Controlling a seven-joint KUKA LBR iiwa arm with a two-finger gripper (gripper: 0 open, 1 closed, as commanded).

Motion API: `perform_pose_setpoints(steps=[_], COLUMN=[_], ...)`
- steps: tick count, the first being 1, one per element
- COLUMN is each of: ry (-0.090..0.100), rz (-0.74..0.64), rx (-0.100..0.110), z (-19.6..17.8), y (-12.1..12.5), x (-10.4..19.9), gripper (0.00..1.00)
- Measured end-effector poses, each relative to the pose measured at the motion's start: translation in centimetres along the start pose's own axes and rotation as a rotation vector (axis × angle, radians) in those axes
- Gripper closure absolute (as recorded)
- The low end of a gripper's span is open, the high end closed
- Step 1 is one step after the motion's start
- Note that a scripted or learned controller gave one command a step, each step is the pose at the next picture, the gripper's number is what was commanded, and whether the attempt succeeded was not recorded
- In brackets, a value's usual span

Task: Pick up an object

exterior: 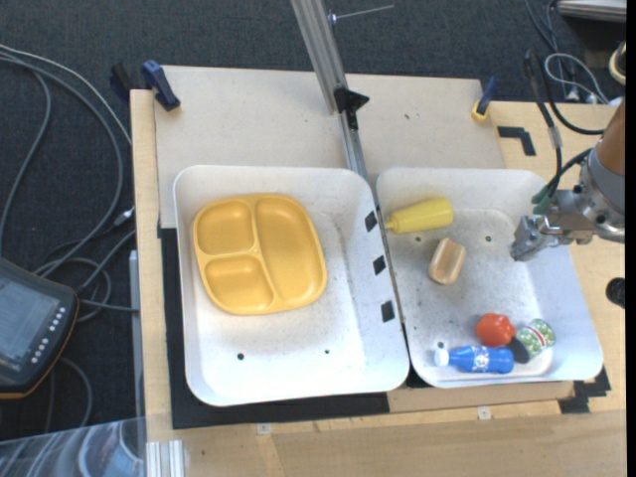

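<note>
In the right bin [556, 296] lie a yellow bottle-shaped toy [419, 216] near the far left corner, a tan bread-like piece [447, 260] just below it, and a red tomato-like toy [494, 328], a blue bottle [480, 360] and a green-and-white striped ball [537, 337] along the front edge. My gripper [527, 241] hangs at the bin's right side, above its floor and to the right of the tan piece. Nothing shows between its fingers.
The left bin [229, 371] holds a yellow three-compartment plate [258, 253]. A slanted metal pole [320, 38] comes down to the divider between the bins. Blue clamps [159, 82] sit at the board's far corners. Cables lie on the dark floor around it.
</note>
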State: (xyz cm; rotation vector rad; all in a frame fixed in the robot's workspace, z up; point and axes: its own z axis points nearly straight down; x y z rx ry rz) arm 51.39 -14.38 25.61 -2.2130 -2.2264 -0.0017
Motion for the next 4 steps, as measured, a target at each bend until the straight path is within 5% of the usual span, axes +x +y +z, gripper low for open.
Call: perform_pose_setpoints(steps=[4], ry=[0.0], rz=[0.0], rx=[-0.002], z=[2.7], y=[6.3], x=[19.9], gripper=[1.0])
